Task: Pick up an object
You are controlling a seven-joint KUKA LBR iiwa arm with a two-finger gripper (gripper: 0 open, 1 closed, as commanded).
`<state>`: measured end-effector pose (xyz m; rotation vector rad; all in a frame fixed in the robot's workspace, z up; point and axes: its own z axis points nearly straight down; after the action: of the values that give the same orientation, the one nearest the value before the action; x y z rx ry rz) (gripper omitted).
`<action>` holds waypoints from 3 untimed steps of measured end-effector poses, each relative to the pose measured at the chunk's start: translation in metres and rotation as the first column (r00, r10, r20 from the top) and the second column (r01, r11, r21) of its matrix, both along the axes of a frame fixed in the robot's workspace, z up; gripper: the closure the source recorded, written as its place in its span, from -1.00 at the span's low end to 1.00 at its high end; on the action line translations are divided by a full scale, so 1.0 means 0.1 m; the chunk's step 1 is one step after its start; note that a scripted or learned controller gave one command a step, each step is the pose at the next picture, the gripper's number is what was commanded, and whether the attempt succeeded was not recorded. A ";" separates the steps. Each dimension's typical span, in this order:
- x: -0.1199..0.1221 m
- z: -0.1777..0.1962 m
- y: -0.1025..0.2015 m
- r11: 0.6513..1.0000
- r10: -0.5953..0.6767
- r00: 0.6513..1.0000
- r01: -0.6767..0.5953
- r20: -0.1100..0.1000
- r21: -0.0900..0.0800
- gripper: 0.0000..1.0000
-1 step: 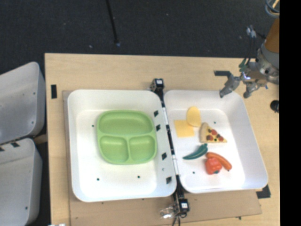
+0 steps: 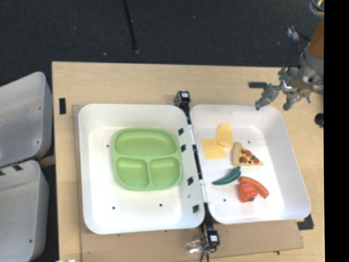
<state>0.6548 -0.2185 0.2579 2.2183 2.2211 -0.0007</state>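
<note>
Camera view gives you the bench from above, with two shallow white bins side by side on a light wooden board. The left bin [image 2: 98,212] holds a green divided plate [image 2: 147,158], which lies flat near the middle of that bin. It has one long compartment at the far side and two smaller ones at the near side.

The right bin [image 2: 283,201] holds the small food toys you can choose from. A yellow rounded piece [image 2: 224,135] lies toward the far side, and it touches or slightly overlaps a flat yellow square [image 2: 214,149] just beside it. To the right of these you see a pizza slice [image 2: 244,155] with red dots on it. Nearer to you lies a dark green chili pepper [image 2: 227,177], placed at a slant. Next to it is a red pepper [image 2: 248,190], and an orange carrot-like piece [image 2: 257,185] is touching its far right side.

You find the gripper [image 2: 277,99] at the upper right, above the far right corner of the right bin, well apart from all the toys. Its two fingers [image 2: 264,101] point down and stand apart from each other, so the pincer is open, and you can see nothing between them. Behind it the grey wrist and a part of the orange band [image 2: 316,37] reach in from the right edge.

All toys rest on the floor of the right bin, and none of them is lifted.
</note>
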 end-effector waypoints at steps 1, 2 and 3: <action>-0.02 -0.42 -0.05 1.000 -0.001 1.000 0.001 -0.003 0.000 -1.00; 0.06 -0.99 -0.05 1.000 0.002 1.000 -0.002 -0.004 0.000 -1.00; 0.06 -1.50 -0.05 1.000 0.003 1.000 -0.003 -0.003 0.000 -1.00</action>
<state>0.6604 -0.2238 0.1076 2.2160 2.2258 -0.0041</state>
